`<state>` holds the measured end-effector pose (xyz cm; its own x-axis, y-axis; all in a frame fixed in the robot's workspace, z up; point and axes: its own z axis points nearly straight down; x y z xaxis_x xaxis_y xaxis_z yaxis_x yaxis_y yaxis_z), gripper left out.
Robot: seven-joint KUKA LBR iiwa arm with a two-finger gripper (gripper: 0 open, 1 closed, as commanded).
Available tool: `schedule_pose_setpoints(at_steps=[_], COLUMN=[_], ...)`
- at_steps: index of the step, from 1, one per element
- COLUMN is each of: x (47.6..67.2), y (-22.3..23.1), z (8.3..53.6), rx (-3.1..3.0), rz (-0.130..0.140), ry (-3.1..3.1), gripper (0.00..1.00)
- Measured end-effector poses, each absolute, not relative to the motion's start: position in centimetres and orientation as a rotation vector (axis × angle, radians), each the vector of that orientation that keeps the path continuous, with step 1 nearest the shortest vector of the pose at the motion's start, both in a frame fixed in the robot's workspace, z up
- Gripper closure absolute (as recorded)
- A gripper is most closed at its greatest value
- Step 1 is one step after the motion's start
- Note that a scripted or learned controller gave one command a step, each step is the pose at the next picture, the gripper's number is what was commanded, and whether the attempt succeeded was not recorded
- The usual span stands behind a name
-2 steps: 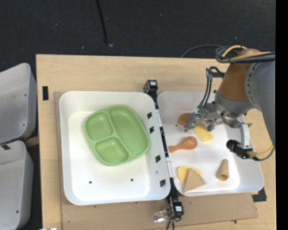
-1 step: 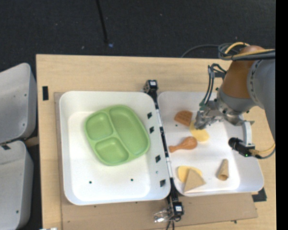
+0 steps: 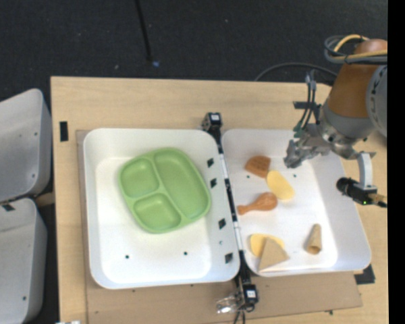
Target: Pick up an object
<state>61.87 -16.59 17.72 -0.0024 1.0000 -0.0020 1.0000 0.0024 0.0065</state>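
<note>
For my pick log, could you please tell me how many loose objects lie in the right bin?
5: a brown piece at upper left, a yellow piece beside it, a drumstick mid-left, a wedge at the front, a cone front right. The gripper may hide more.

My hand (image 3: 293, 155) hangs over the far part of the right bin (image 3: 337, 248). Just to its left lies a brown piece (image 3: 258, 165), and nearer to the camera a yellow piece (image 3: 280, 185) and a drumstick (image 3: 259, 204) crowd the way. Bare white floor runs from under my hand along the right wall, down to a small cone (image 3: 314, 238). Beyond the drumstick, a wedge (image 3: 271, 254) fills the near left corner. The divider (image 3: 224, 187) bars the left bin (image 3: 101, 248), where a green tray (image 3: 163, 189) takes the middle.
</note>
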Motion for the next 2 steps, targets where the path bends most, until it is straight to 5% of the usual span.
schedule_pose_setpoints(at_steps=[1,2], x=[62.0,60.9], y=[-16.7,-12.1], z=[22.2,21.7], rx=[2.214,2.216], rz=[0.004,0.0], ry=[2.221,2.227], gripper=[1.0,1.0])
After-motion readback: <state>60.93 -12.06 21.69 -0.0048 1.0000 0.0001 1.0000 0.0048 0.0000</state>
